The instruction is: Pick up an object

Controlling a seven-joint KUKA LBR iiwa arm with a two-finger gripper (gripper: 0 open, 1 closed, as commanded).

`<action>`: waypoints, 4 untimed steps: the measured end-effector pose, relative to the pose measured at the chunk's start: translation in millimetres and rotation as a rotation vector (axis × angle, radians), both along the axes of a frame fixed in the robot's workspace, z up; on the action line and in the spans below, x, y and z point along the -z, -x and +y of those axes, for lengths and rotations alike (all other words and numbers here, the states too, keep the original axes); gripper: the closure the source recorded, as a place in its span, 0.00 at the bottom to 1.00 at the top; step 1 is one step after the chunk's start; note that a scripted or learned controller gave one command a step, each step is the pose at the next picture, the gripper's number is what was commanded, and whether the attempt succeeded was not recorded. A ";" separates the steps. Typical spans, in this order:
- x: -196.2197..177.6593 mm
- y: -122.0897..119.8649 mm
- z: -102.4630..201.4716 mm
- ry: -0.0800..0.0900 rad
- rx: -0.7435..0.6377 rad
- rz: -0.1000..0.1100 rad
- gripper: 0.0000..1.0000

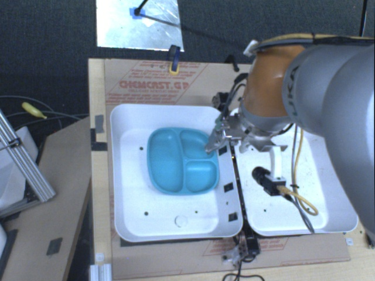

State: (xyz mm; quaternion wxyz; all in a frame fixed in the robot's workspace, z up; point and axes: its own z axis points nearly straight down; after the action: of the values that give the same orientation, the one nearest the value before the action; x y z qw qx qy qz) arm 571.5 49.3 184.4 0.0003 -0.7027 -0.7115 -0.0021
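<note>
A blue divided plate [179, 161] with three compartments lies in the middle of the left white bin [132, 215]. My gripper [213, 143] reaches down from the right and sits at the plate's upper right rim, touching or almost touching it. The fingers are small and dark against the rim. The grey arm with its orange band [270, 81] looms over the wall between the two bins.
The right white bin [328, 215] lies partly under the arm, with a black and yellow cable [281, 189] hanging over it. A cardboard sheet [153, 81] lies under both bins. A shiny panel [137, 16] sits behind the bench.
</note>
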 end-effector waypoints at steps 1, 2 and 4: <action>-80.2 -51.4 77.0 -0.001 0.001 -0.010 0.00; -159.6 14.8 132.3 -0.002 0.002 -0.004 0.00; -222.5 47.5 185.3 0.001 0.003 -0.003 1.00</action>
State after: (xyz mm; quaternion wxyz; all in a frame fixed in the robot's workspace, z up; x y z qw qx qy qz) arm 524.0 234.6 407.0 -0.0010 -0.7037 -0.7105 -0.0028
